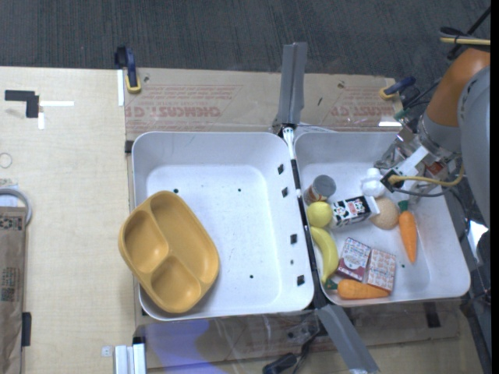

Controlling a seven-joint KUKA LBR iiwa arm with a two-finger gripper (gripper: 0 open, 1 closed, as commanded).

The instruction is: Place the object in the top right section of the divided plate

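Divided plate (168,252), yellow-tan plastic, smooth, rounded oblong w/ three moulded sections, lies tilted against the front-left corner of the left bin (234,162), one edge riding up on the bin wall. Left bin is shallow white plastic, a few small dark specks on its floor.

Rest of the objects sit in the right bin (437,283), just beside the left bin across the shared divider. Relative to the plate, all are well apart to its right. Banana (326,250), curved yellow, lies along the divider side; a round yellow-green fruit (318,213) touches its top end. Small tin can (322,186), grey metal top, stands behind the fruit. Milk carton (355,210), white w/ black cow print, lies on its side next to the fruit. Beige rounded lump (384,213) sits touching the carton's far end. Upright-lying carrot (408,235), orange w/ green tip, next to that. Second carrot (362,290) lies flat near the bin's front wall. Two flat printed packets (369,262), pinkish, rest between banana and carrot.

Gripper (382,182) hangs over the back of the right bin, just above carton and lump, w/ a white piece at its tip. Can't tell if the jaws are spread or pressed together; nothing visibly pinched.
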